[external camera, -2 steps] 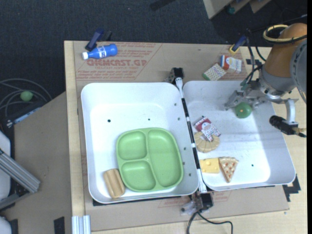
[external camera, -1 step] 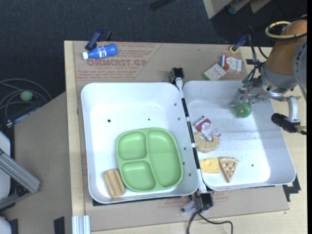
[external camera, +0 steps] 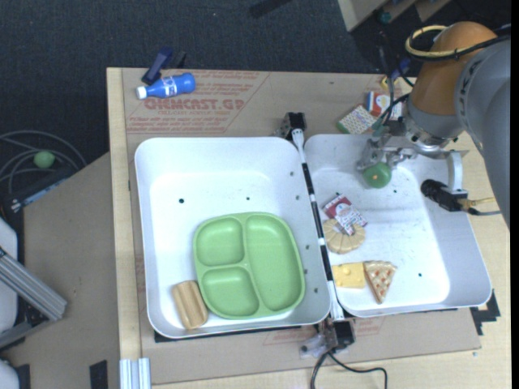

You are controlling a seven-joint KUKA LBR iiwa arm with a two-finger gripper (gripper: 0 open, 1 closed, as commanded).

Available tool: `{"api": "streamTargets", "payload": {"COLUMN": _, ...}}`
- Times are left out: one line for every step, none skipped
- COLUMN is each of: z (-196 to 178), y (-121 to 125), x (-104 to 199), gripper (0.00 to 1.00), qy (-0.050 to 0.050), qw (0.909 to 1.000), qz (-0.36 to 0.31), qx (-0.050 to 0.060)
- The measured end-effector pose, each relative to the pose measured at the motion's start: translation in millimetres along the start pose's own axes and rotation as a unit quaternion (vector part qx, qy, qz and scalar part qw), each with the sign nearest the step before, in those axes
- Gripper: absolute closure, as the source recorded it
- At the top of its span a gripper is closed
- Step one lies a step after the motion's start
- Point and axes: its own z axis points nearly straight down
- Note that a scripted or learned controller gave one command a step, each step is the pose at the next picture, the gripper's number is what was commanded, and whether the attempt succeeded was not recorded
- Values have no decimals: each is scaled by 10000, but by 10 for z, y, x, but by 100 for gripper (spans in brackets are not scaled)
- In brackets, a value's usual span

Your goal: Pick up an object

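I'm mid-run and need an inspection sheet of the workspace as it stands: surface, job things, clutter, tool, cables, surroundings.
Surface: bench with printed cardboard, bearing the left bin and the right bin side by side.
Job's things: green divided plate and tan block in the left bin; green ball, red-and-white packet, round cracker, yellow wedge and pizza slice in the right bin.
Clutter: blue-and-white bottle on the bench behind the left bin.
Tool: tool low over the far end of the right bin, right at the green ball; grip cannot be judged.
Cables: coiled cable on the floor at left; yellow cable looped by the arm.
Surroundings: dark carpet.
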Motion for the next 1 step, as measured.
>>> {"api": "streamTargets", "payload": {"z": -866, "y": -616, "x": 661, "gripper": 100, "qy": 3, "qw": 10000, "qz": -1, "qx": 11}}
